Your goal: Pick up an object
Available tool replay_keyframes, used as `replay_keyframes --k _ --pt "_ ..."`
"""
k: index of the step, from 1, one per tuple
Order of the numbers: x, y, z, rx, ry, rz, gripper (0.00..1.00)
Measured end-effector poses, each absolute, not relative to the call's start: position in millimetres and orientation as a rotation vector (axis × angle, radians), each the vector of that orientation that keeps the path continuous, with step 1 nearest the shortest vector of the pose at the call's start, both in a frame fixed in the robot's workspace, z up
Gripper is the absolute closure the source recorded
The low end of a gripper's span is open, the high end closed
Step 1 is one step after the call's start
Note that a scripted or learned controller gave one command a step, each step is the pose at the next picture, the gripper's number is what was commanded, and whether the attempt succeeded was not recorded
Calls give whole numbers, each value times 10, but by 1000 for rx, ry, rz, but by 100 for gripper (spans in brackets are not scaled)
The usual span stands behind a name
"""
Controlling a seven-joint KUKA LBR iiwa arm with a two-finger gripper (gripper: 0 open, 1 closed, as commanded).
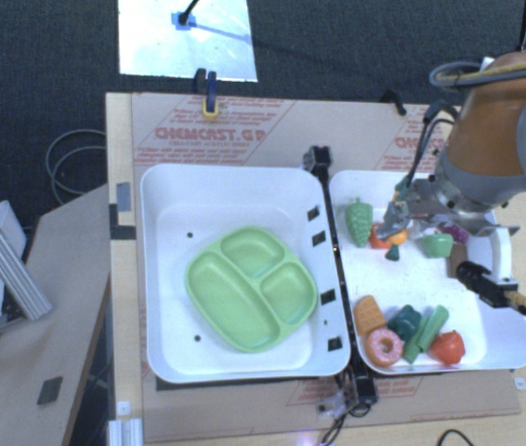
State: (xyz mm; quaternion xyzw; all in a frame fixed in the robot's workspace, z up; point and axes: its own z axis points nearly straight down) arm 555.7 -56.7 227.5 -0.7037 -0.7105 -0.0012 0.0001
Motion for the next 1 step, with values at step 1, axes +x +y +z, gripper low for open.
replay_keyframes --k 1 --pt "5649 -34 2320 -2210 -2233 -6 100"
